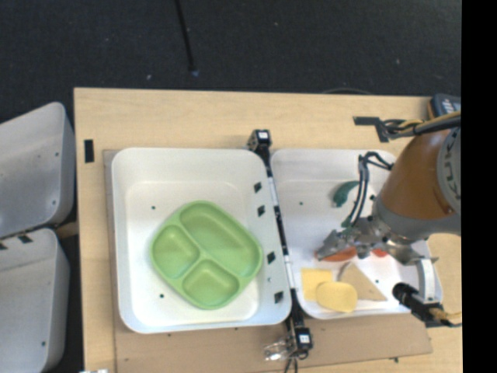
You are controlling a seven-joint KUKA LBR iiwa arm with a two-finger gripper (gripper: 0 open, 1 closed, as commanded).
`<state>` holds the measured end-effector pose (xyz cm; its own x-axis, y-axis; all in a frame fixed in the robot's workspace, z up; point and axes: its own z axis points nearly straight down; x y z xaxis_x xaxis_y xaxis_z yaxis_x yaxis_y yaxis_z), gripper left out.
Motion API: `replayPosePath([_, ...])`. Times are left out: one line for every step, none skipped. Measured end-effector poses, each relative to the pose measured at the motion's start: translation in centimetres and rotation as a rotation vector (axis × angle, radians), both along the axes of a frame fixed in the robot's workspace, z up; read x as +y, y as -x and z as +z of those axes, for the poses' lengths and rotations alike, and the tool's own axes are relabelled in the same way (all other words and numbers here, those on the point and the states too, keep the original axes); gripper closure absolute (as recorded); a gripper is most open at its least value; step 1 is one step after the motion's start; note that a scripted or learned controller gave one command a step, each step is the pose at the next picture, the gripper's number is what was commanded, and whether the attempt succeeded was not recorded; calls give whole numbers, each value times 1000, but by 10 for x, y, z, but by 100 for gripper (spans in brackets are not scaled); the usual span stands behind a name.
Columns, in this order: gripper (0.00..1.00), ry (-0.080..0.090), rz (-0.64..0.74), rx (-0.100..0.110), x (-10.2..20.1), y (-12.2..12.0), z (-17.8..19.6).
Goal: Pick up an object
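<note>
We see the arm (419, 181) reaching into the right bin (311, 181), its gripper (335, 247) low over the floor. Off to the fingers' left, in the left bin (124, 231), lies a green divided plate (206, 253). Just below the fingers sit a pale yellow square (312, 280), a tan wedge (365, 284) and a yellow oval piece (338, 296) — the oval overlapping the square. An orange-red piece (357, 252) lies right beside the fingers, its long axis roughly left to right. A small teal object (342, 193) rests above them. Whether the fingers are spread or pinching anything — we cannot tell.
</note>
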<state>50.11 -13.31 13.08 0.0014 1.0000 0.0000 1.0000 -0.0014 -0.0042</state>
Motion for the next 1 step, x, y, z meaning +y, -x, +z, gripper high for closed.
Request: replayPosePath([0, 0, -1, -1, -1, 1, -32])
